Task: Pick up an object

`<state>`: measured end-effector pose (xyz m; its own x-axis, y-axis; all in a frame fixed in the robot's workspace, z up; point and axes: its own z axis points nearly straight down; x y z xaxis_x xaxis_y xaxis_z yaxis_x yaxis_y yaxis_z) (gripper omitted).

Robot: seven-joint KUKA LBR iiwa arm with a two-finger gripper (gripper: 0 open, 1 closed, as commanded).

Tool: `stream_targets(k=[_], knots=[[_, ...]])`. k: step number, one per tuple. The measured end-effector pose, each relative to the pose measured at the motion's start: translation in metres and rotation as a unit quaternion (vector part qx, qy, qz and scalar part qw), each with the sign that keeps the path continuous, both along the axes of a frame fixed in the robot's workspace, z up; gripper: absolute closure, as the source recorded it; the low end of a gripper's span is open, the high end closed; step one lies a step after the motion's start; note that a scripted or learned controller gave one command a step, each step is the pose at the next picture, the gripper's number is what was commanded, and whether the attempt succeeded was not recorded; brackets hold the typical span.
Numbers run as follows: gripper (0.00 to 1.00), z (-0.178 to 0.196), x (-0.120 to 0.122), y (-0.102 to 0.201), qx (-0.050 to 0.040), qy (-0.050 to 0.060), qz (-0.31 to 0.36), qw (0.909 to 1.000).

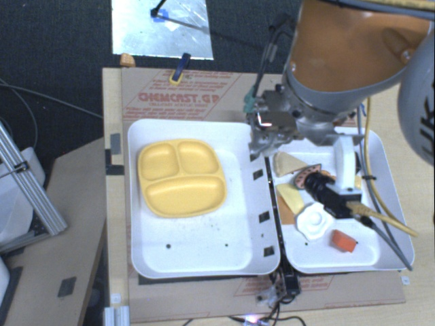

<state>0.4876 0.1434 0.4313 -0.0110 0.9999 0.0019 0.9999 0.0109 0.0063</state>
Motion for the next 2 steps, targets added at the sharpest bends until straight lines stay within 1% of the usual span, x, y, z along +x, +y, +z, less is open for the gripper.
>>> stream_targets(k=[2], knots=[[1.0, 0.022, 0.001, 0.0, 0.0006, -0.002, 0.006, 1.0]])
